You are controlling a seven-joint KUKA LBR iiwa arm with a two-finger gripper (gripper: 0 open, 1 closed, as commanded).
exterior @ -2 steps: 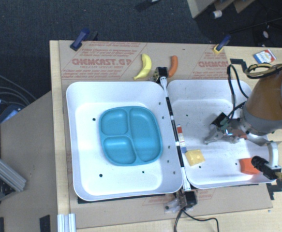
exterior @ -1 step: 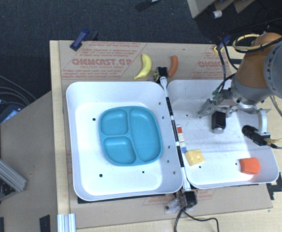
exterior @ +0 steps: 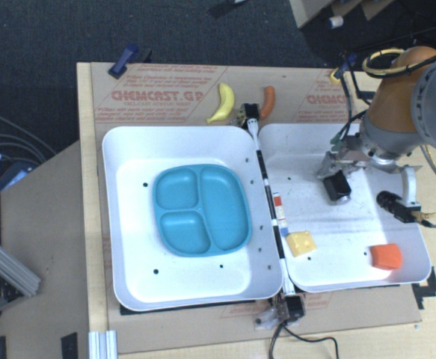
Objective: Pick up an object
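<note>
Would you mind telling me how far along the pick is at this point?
Done: the arm has reached into the right bin, and the gripper sits low over its bare floor. In hand: nothing visible between its fingers. Left: the grasp and lift. The yellow block and orange block lie on the bin floor, both apart from the gripper. The blue tray lies in the left bin.

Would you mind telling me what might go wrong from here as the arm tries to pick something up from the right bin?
1. The hand sits over bare floor of the right bin, apart from the yellow block and the orange block; closing here would likely grasp nothing.
2. The orange block lies close to the bin's near wall, which may obstruct a grasp.
3. The yellow block lies next to the divider between bins, leaving little room on that side.
</note>
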